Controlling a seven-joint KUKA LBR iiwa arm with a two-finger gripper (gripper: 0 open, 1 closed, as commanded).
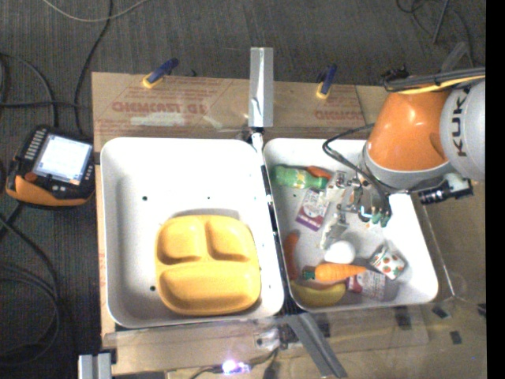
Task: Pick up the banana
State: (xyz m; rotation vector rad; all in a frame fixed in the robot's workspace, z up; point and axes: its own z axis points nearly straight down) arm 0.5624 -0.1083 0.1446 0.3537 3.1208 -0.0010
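In the right bin (pixel 422 247), near corner on the side towards the left bin (pixel 126 212): banana (pixel 319 294), yellow, lying flat against the near wall. A carrot (pixel 341 272) lies along its top and touches it, so much of the fruit is covered.

Same bin, other contents:
- white egg-like ball (pixel 340 252), just above the carrot
- small carton (pixel 387 262), at the carrot's tip, towards the bin's outer side
- green bottle (pixel 298 178), at the far wall
- purple-and-white pouch (pixel 312 210), between bottle and ball
- red-brown strip (pixel 291 251), along the wall shared with the left bin

Left bin: one yellow divided tray (pixel 208 264), towards the near side.

Claw (pixel 364 204): low over the middle of the right bin, well apart from the banana, nothing visibly between its fingers. Whether the fingers are spread or pressed together cannot be told; clutter and the orange wrist band hide them.

Risks, as judged:
- Carrot overlaps the target. A descent from above likely meets the carrot first and lifts or pushes it instead.
- Banana hugs the near wall and corner. One finger may strike the wall or find no room to slip behind.
- Ball and carton crowd the approach. Either may be nudged, and the ball may roll.
- Curved, smooth fruit. An off-centre pinch may let it pivot and drop.
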